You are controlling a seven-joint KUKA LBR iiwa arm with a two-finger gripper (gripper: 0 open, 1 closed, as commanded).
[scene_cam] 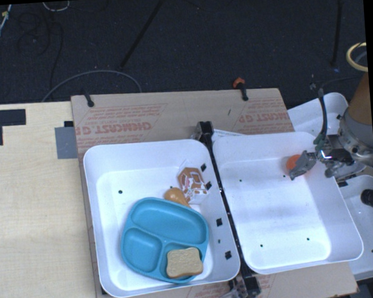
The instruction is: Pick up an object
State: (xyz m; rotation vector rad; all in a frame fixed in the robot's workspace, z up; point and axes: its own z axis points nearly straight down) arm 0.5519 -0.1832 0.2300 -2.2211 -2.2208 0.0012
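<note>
Tabletop (pixel 30 209): pale wood-grain surface at the left, with dark square patches near its upper left corner.
Cardboard sheet (pixel 171 117): brown, printed with red lettering, lying under both bins; two clamps stand on its far edge.
Left bin (pixel 101 165): shallow, white, smooth plastic with rounded corners.
Blue tray (pixel 161 234): glossy plastic, rounded, split into compartments, lying tilted in the near part of the left bin.
Sponge-like block (pixel 184 262): tan, squarish, rough-looking, resting in the tray's near right compartment.
Orange lump (pixel 175 195): small, rounded, touching the tray's far edge.
Brown-and-white piece (pixel 192 181): patterned, crinkled in outline, just beside the orange lump, near the bin's right wall.
Divider (pixel 219 200): black strip with clips, running between the two bins.
Right bin (pixel 278 253): white, shallow, with a bare floor marked by a few dark dots.
Orange object (pixel 295 161): small, rounded, at the right bin's far right side, just beside the claw's tips.
Claw (pixel 310 162): grey metal, reaching in from the right; whether it is spread or pressed together cannot be told.
</note>
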